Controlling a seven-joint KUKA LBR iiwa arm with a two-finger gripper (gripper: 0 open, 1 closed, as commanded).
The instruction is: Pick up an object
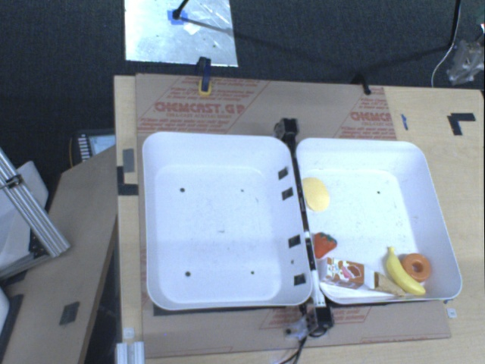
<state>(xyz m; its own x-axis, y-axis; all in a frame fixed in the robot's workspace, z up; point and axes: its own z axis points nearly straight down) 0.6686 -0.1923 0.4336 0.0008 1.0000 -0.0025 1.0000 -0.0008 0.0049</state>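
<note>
Two white bins side by side on a bench (424, 112) covered with printed sheet.

Left bin (155, 203): white floor, a few dark dots.

Right bin (424, 180): all objects here.
- Yellow oval piece (316, 194), left side, by the dividing wall.
- Red strawberry-like toy (324, 244), nearer, same wall.
- Red-and-white packet (345, 271), near edge.
- Banana (402, 271), near right corner, touching an orange ring (416, 267) on its right.
- Small tan piece (385, 283), just left of the banana.

Gripper state: cannot tell.
</note>
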